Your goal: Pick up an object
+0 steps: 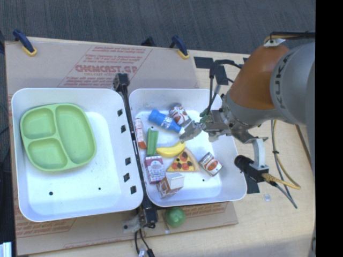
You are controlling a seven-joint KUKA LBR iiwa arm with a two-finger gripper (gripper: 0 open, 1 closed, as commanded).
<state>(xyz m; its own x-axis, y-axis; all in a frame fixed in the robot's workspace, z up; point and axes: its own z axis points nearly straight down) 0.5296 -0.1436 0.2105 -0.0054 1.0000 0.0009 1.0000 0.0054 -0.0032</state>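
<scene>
The right bin [230, 189] holds several toy food items. A blue bottle [163, 120] lies beside a small can [178, 114] near the bin's back. Below them are a yellow banana [170, 150], a pizza slice [183, 163], a green stick [153, 142], a red-and-white can [210, 164] and two small cartons [155, 169] [171, 184]. My gripper [196, 123] hangs over the right bin, just right of the small can and above the banana's tip. Its fingers stand apart with nothing between them.
A green divided plate [56, 136] lies in the left bin [80, 194]. A green ball [174, 216] sits outside the bins on the cardboard at the front edge. Black clips run along the wall between the bins. Cables trail at the right of the bench.
</scene>
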